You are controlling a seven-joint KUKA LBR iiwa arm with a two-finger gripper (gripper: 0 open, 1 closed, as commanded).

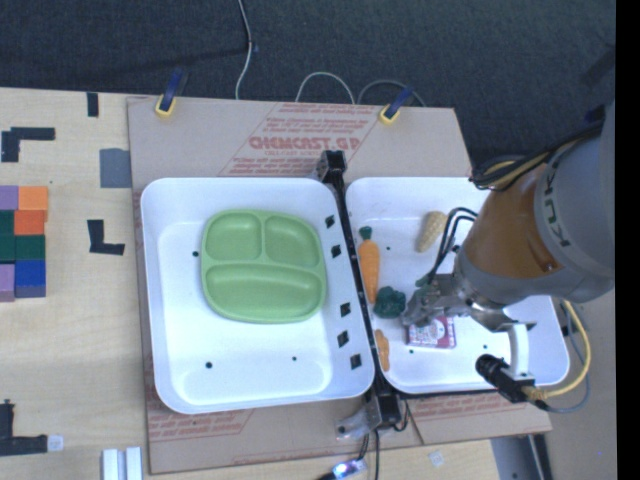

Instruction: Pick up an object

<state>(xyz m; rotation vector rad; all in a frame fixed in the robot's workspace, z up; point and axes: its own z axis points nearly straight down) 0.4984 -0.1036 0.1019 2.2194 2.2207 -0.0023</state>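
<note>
Gripper (428,308) sits low in right bin (455,193), over the small card (436,334), green broccoli toy (389,301) just beside it on the left. Can't tell grip state. To do it well: center on one item, drop straight, avoid carrot (369,265); arm reaches in from right, wrist bent down w/ orange band (505,233) above.

Carrot (369,269) and broccoli (389,302) crowd the divider (345,268).

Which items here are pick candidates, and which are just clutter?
Job:
orange toy carrot
dark green leafy toy
pale yellow corn piece
pink-and-white card
gripper

Lying about:
green divided plate
coloured blocks
</note>
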